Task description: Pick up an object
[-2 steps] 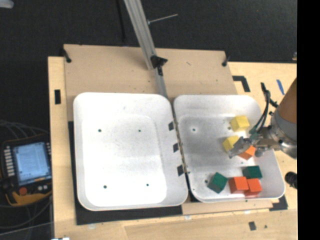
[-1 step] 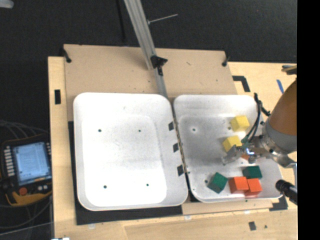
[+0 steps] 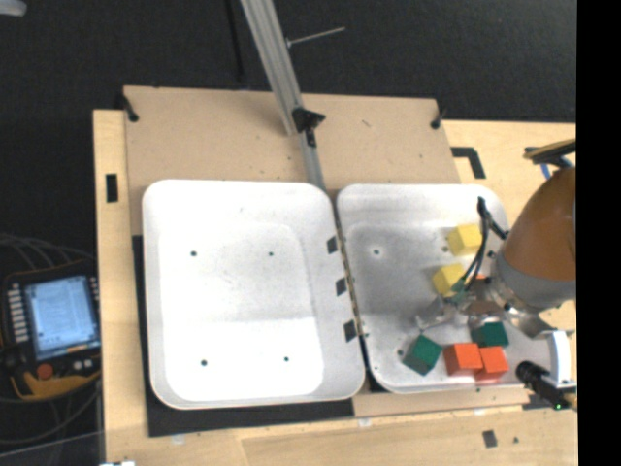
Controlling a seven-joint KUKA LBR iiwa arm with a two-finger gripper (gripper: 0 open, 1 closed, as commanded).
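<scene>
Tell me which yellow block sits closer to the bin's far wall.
The upper yellow block; the other yellow block lies lower in the right bin, nearer the tool.

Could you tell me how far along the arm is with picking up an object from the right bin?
Done: the arm has reached into the right bin, with the gripper low among the blocks. In hand: nothing visibly held; it sits near the lower yellow block. Left: gripping and lifting one. The green block and orange blocks lie on the bin floor.
</scene>
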